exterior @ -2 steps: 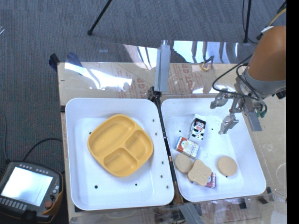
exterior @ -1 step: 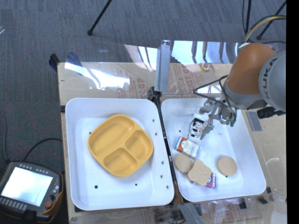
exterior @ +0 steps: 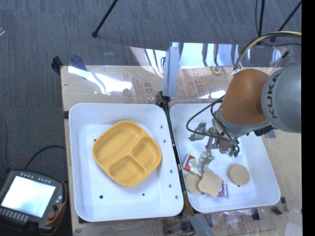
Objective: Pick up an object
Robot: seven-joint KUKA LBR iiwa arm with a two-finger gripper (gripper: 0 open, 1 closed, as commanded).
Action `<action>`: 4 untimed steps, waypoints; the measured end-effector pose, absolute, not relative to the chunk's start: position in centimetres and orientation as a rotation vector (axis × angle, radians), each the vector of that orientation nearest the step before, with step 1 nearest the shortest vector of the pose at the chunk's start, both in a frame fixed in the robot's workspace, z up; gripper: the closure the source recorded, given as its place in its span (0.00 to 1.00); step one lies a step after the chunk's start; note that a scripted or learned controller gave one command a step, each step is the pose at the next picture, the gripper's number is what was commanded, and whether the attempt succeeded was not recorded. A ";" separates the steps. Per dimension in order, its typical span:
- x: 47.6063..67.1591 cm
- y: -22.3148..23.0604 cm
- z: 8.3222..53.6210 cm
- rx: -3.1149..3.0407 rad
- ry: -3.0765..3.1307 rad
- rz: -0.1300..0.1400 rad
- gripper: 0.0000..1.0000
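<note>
Yellow catches the eye first: a divided plate [exterior: 127, 153] sits alone in the left bin [exterior: 78, 181]. Over in the right bin [exterior: 268, 181], the grey arm [exterior: 288, 100] with its orange band [exterior: 244, 96] reaches in and hangs the gripper [exterior: 205, 157] low over a cluster of food items. Whether its fingers are apart or together, I cannot tell from up here. Just beneath it lies a small red-and-white packet [exterior: 190, 164]; beside that a slice of bread [exterior: 211, 182] overlaps a tan round cookie [exterior: 192, 183], with a second cookie [exterior: 239, 174] just to the right. Nothing shows between the fingers.
</note>
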State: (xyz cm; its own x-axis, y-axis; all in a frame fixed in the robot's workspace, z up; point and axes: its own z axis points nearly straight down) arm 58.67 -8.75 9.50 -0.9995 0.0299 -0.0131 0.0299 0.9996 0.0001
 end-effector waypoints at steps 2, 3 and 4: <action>61.5 -8.5 8.8 -0.209 3.133 0.002 1.00; 63.5 -7.6 8.9 -0.453 3.104 0.002 1.00; 64.5 -8.2 9.0 -0.284 3.123 0.002 1.00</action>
State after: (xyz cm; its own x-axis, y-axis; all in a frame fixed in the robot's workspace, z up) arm 64.52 -8.16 8.95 -0.9836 -0.1801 -0.0058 -0.1801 0.9836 0.0007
